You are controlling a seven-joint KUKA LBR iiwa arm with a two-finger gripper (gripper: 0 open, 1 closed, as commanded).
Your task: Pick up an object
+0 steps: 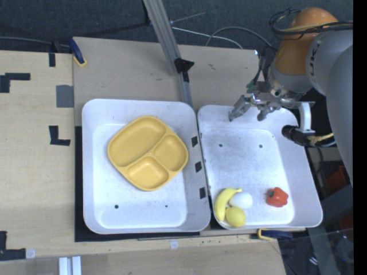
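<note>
Reaching in from the right, the grey arm [335,67] hangs over the far edge of the right bin [252,165], and its gripper [250,111] has its fingers spread with nothing between them. Left bin [97,153] has a yellow divided plate [148,152] sitting in the middle. Over in the right bin's near corner there's a banana [225,199], a white egg-looking thing [242,200] and probably a lemon [235,216] all bunched together, touching. Small red pepper [277,197] sits just beside them, apart.
</note>
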